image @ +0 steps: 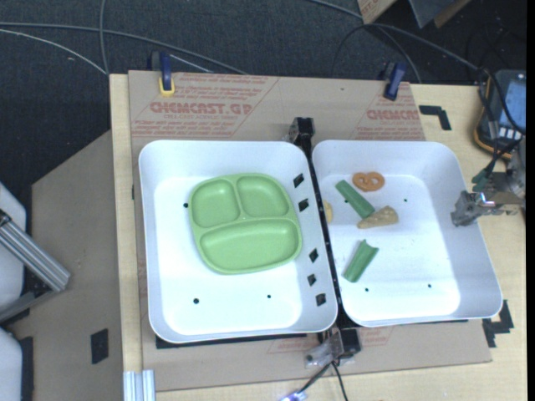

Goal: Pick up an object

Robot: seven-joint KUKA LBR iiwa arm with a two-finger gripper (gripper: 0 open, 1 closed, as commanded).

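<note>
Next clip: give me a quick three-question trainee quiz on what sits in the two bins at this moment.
1. True or false: the green divided plate lies in the left bin.
2. How many green sticks lie in the right bin?
3. Which item lies nearest the far wall of the right bin: A) pretzel, B) tan piece, C) the lower green stick?

Key: 1 true. 2 two, one at and the lower one. 3 A. The gripper sits at the right bin's right rim, away from all of them.
</note>
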